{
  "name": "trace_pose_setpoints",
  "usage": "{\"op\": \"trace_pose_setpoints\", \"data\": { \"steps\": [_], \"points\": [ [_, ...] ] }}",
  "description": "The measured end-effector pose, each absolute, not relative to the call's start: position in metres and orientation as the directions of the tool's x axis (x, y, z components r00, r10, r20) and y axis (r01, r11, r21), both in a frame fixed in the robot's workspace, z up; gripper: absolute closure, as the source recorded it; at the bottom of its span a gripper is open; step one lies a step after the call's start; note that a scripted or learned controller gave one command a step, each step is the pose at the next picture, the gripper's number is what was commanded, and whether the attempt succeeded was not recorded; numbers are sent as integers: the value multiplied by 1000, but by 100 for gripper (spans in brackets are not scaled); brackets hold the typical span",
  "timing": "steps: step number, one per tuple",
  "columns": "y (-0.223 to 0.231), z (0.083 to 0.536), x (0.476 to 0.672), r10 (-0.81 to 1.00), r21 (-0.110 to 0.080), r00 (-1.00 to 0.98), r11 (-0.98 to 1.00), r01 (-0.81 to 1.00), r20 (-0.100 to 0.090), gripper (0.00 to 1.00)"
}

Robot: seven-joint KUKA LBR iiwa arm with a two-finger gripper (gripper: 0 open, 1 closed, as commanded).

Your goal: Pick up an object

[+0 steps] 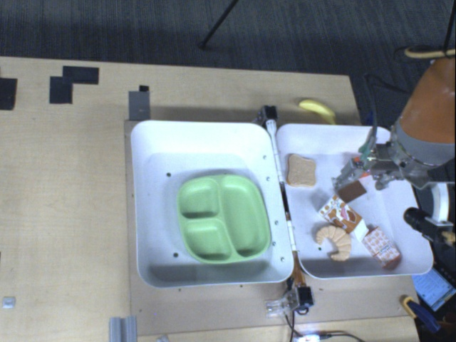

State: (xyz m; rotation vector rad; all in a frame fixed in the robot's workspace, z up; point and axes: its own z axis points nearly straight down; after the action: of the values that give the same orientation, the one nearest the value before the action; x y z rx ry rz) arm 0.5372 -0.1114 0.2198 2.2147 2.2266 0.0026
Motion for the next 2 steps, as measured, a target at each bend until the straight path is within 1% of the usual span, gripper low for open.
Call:
{"op": "trace_pose_setpoints", "data": {
  "steps": [1,2],
  "points": [
    [-120,93,576,1000,7,-3,3,1000,-1,0],
    [-121,105,578,1000,12,-3,3,1000,-3,100]
  ]
}}
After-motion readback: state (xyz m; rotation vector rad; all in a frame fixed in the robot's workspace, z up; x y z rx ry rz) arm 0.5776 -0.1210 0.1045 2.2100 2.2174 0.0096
